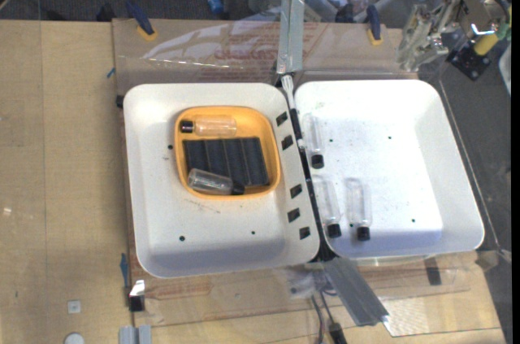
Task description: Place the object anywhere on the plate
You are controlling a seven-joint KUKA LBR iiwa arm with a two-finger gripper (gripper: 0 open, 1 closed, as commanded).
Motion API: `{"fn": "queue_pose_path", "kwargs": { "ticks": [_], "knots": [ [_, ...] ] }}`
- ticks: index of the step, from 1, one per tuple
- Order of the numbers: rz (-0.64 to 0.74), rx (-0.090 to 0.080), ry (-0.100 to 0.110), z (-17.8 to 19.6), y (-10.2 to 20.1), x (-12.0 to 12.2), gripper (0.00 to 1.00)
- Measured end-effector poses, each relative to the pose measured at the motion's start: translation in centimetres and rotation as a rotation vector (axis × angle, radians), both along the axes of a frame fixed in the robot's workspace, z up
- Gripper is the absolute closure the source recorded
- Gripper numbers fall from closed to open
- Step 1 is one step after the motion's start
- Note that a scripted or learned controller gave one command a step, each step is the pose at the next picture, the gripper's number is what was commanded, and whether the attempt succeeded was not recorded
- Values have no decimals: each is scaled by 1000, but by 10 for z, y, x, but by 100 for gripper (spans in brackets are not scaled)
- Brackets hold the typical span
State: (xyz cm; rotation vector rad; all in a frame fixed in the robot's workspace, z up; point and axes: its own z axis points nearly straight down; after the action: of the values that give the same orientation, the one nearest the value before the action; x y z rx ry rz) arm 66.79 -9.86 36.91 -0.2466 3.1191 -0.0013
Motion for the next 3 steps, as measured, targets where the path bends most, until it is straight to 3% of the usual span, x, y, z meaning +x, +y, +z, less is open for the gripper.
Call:
{"fn": "queue_pose_path", "kwargs": {
  "ticks": [1,2,3],
  "knots": [
    [84,-3,1,70,-95,-1,100],
    [401,-6,-1,69,-125,0,100],
    [741,-9,-2,69,-123,0,100]
  ]
}}
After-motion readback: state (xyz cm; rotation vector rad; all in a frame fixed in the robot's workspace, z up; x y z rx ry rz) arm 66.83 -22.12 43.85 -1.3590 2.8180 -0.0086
